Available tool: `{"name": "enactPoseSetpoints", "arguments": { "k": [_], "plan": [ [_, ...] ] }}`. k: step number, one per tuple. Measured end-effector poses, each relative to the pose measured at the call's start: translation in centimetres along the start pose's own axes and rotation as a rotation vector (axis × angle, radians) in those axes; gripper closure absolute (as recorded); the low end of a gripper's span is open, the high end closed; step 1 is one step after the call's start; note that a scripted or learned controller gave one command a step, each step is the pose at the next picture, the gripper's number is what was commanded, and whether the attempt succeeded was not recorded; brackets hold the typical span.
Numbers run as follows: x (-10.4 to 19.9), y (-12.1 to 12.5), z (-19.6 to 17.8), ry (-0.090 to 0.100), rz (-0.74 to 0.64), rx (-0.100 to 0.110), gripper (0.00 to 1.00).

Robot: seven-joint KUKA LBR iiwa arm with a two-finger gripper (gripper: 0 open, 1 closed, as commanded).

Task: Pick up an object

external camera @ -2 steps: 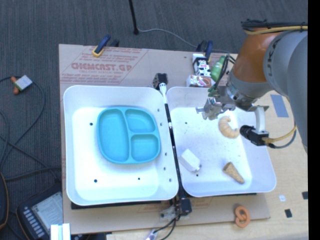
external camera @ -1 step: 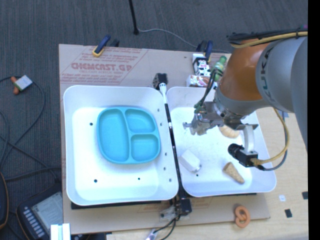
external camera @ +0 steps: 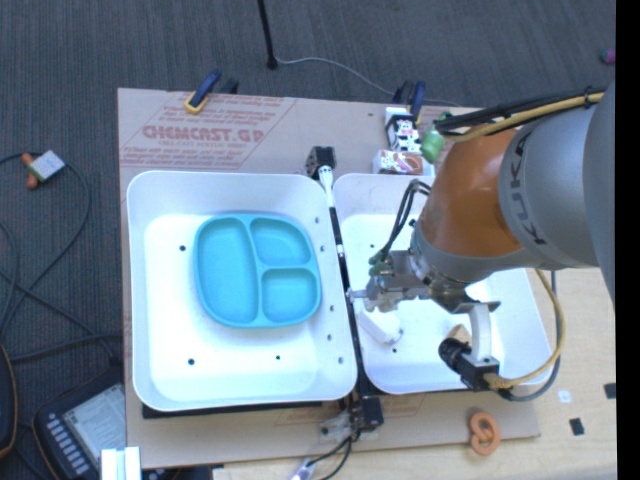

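One pincer (external camera: 383, 298) on the grey and orange arm (external camera: 500, 203) hung low over the left part of the right bin (external camera: 520, 353); whether its fingers were apart or together could not be told. A small white object (external camera: 380, 328) lay just beneath it. The left bin (external camera: 160, 368) held a blue divided plate (external camera: 257, 270).

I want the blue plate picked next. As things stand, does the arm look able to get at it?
Probably yes. The blue divided plate lies alone and uncovered in the left bin. The gripper is low in the right bin, so it must first rise over the rims between the bins.
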State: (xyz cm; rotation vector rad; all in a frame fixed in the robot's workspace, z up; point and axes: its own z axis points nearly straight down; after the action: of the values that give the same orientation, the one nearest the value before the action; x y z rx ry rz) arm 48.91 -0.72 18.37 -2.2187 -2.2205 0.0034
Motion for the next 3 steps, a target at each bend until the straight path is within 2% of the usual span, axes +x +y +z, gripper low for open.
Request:
{"name": "enactPoseSetpoints", "arguments": {
  "k": [3],
  "plan": [
    [-2.0,-0.6,0.0,0.0,0.0,-0.002,1.0]
  ]
}}
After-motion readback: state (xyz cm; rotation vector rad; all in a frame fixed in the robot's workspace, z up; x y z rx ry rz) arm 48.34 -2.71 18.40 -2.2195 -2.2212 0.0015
